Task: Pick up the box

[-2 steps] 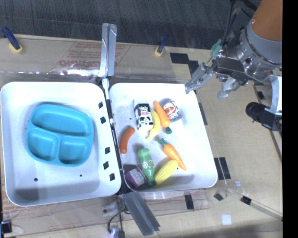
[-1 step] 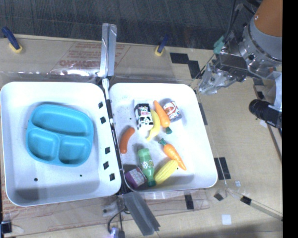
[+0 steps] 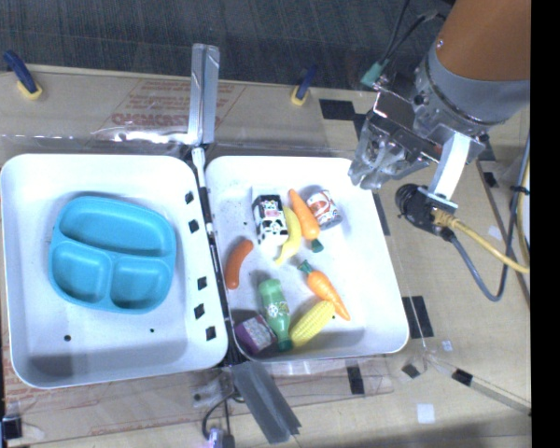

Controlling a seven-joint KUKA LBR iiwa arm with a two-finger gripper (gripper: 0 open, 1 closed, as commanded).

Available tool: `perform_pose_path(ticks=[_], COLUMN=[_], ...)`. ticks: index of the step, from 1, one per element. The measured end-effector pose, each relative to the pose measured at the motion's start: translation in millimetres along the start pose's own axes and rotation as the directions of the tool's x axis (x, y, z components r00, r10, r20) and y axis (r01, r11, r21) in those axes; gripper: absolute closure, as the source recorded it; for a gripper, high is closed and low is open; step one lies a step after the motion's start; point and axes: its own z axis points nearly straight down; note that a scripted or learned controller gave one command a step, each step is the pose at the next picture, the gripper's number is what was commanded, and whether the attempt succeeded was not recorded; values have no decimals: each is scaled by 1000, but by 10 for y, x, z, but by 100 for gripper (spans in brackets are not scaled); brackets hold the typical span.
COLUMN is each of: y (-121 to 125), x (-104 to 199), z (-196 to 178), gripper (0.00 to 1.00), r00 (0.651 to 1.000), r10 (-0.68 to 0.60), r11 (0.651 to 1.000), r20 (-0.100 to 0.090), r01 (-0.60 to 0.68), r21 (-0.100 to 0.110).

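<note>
A: Where is the box?

B: In the right bin [image 3: 369, 278], at its near-left corner. It is the small purple box [image 3: 253, 333], close against the bin wall. A green bottle [image 3: 274, 308] touches its right side, and a corn cob [image 3: 310, 322] lies just beyond the bottle. The view is soft there, so I'm only taking it for the task's box. A cow-print carton [image 3: 270, 217] farther back is box-like too.

A: And the gripper?

B: The gripper [image 3: 374, 169] hangs over the far-right corner of the same bin, well apart from the box, with nothing seen in it. It is blurred, so I cannot tell whether it is wide or narrow.

A: How will the box handle?

B: My judgement is that it is light, a toy-grade carton or plastic shell. It looks stiff enough for a pinch, though its faces may be smooth and may dent if squeezed hard.

A: Where should it be taken?

B: Across its two free faces, the ones running away from the wall, from above. The wall and the bottle crowd the other pair. A slightly off descent would likely nudge the bottle or skate the box along the floor.

A: Is anything else nearby?

B: A carrot [image 3: 325, 288] and a sausage [image 3: 236, 261] lie mid-bin, clear of the box. A blue tray [image 3: 112, 250] sits in the left bin [image 3: 28, 250].
</note>
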Motion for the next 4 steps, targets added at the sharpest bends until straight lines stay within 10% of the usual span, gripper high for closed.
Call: perform_pose_path(ticks=[1, 4], y=[-236, -241], x=[938, 968], z=[4, -289], gripper=[100, 100], r00=[996, 994], r10=[-91, -113], r11=[996, 994], r20=[0, 5], r01=[91, 113], r21=[-2, 1])
